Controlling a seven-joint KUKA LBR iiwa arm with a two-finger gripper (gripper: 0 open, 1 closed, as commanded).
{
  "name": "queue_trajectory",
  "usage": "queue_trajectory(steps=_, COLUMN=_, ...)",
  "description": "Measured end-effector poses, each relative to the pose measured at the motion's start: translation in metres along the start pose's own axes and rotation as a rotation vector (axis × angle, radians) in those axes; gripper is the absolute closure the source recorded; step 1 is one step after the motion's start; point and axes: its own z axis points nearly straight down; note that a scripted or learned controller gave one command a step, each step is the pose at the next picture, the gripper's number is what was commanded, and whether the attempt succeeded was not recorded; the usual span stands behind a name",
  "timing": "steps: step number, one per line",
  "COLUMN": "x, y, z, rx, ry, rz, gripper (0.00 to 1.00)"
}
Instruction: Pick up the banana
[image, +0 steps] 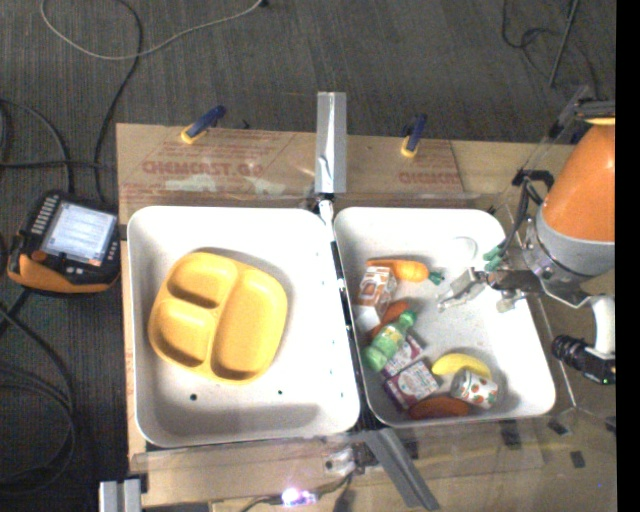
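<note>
Banana (461, 363) lies in right bin (520, 340), toward near edge, just beside and partly behind small can (474, 388). Dark red item (438, 407) sits at near side of can, juice carton (412, 381) left of can. Green bottle (388, 343) farther left; carrot (405, 269) and small box (373, 287) well beyond can, toward far wall. Gripper (458, 290) hangs above bin, far side of banana, apart from it, fingers spread, nothing between them. Left bin (160, 400) holds yellow divided tray (220, 315).
</note>
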Motion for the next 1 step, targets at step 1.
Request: queue_trajectory(steps=1, x=-0.0421, y=-0.0176, z=0.1435, rx=-0.007, ry=-0.002, rz=-0.338, gripper=0.00)
